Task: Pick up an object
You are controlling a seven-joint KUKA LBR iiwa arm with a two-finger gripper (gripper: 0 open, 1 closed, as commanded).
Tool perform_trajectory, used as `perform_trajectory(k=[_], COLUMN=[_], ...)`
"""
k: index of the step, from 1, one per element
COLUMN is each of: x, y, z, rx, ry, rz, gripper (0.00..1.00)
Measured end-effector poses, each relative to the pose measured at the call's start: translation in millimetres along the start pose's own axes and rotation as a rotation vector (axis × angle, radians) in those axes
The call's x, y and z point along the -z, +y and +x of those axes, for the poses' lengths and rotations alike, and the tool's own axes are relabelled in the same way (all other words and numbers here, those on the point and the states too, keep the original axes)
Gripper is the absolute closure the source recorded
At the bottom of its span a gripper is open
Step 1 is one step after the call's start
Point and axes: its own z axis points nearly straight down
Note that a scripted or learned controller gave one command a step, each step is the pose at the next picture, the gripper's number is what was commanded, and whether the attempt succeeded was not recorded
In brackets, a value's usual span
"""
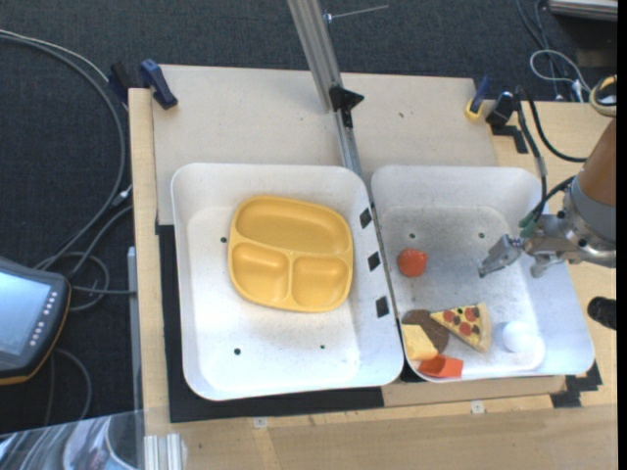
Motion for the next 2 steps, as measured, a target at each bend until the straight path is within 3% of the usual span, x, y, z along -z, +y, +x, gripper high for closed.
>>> perform_trajectory(k=[1, 2], x=[-42, -89], y=[5, -3], z=[3, -1], rx=[0.000, -0.002], ry=[-0.002, 0.000], rz=[-0.006, 0.000], gripper=[0.00, 0.00])
